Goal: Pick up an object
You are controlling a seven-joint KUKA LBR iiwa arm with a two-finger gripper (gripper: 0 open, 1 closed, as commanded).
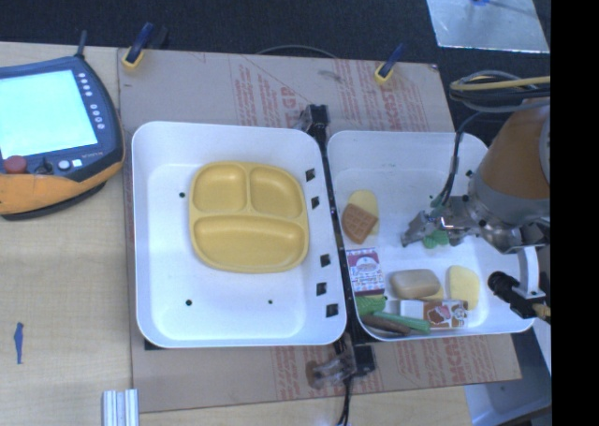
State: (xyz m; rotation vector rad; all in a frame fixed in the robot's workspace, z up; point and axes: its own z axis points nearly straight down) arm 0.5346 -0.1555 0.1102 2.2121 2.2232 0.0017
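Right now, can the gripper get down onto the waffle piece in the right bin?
Probably yes. The waffle piece lies alone on bare bin floor, uncovered, left of the gripper, nothing between them.

Grey arm (510, 192), orange band, black cable, metal jaws.

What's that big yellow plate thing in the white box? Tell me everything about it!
The yellow tray looks like smooth plastic, a rounded rectangle with three sunken sections: two smaller ones along the far side and one long one along the near side. Nothing lies in any section. It rests flat on the floor of the left bin, roughly in the middle, clear of the bin's walls. Nothing else touches it.
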